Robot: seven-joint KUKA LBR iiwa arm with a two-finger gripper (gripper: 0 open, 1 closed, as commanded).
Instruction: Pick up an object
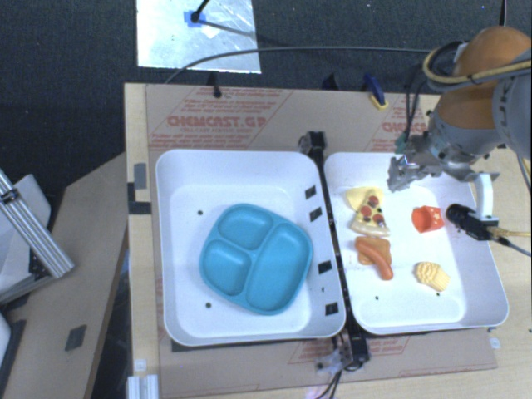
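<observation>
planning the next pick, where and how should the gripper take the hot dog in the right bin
Grip the hot dog across its narrow middle, coming straight down from above. It lies flat on the right bin floor, long and slim, running diagonally, so the gripper should probably close across its short width. The pizza slice sits close at its upper end, so stay at mid-length.

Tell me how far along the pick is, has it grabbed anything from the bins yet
Nothing looks picked yet. The pizza slice, red piece, hot dog and yellow piece all lie on the floor of the right bin, and the blue tray sits in the left bin. The pincer hangs over the right bin's far edge, just above the pizza slice. Descending, gripping and lifting are left.
</observation>
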